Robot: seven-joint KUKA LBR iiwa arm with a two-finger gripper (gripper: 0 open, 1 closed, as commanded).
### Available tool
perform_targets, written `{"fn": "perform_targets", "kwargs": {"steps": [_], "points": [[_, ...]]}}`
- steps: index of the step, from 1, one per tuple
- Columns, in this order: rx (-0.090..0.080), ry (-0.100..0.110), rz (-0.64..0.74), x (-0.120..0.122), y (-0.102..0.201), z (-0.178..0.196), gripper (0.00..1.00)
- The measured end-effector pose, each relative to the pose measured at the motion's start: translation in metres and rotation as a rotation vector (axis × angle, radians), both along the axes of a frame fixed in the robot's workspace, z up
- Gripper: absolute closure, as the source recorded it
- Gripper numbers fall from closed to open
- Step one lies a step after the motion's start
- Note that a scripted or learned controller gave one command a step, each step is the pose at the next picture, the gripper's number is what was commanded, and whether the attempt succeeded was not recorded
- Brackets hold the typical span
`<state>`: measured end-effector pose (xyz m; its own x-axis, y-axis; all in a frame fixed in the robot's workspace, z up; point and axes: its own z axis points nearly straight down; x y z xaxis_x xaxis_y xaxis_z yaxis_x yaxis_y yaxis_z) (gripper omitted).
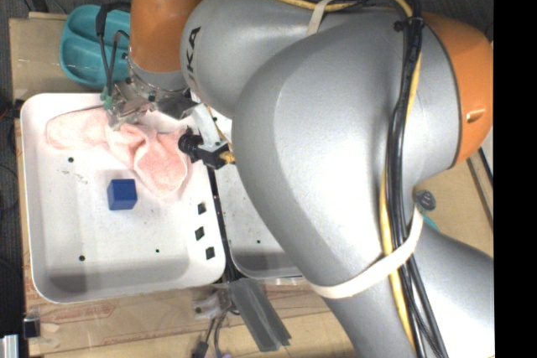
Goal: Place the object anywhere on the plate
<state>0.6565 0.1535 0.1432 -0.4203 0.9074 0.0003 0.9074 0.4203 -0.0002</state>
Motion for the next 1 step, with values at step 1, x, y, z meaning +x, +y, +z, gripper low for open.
{"fn": "perform_targets", "kwargs": {"steps": [1], "points": [[-0.001,-0.001,0.025,0.0003,0.0299,-0.0497,1.00]]}}
